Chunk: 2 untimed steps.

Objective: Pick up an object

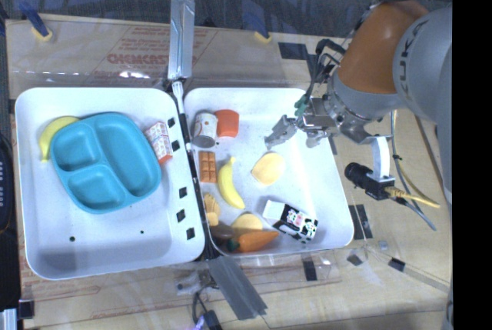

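i count two white bins [31, 190]. in the left bin i see one blue divided plate [104, 159], one yellow banana [54, 132] and one small packet [159, 141]. in the right bin i count one banana [229, 184], one carrot [257, 241], one can [205, 128] and one black-and-white carton [292, 219].

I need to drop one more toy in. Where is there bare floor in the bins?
Left bin: the front strip below the blue tray. Right bin: a patch between the orange cup and the gripper. Crowded: around the banana and carrot.
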Each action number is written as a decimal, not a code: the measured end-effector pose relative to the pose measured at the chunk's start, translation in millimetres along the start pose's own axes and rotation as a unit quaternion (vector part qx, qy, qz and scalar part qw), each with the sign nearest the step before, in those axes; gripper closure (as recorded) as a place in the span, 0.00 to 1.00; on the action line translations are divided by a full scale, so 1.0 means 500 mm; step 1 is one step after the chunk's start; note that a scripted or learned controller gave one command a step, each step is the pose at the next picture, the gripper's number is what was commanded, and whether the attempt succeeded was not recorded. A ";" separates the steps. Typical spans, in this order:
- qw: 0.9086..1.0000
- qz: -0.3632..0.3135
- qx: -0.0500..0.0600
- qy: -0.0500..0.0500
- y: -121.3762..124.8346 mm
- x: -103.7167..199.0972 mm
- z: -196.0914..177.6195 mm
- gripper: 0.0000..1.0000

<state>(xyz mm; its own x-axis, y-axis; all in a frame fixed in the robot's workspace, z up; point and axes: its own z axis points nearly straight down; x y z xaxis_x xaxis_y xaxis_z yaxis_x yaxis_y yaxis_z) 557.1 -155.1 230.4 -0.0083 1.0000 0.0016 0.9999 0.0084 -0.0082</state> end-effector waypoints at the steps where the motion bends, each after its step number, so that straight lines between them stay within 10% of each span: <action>1: 1.000 0.016 0.003 0.000 -0.017 0.033 0.166 0.00; 2: 0.996 0.084 -0.001 -0.001 0.021 0.147 0.083 0.00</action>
<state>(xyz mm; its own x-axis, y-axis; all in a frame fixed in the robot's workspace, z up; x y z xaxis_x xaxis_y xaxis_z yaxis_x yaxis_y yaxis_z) 566.6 -81.6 188.9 0.1589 0.9873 -0.0007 0.9873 -0.1589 -0.0065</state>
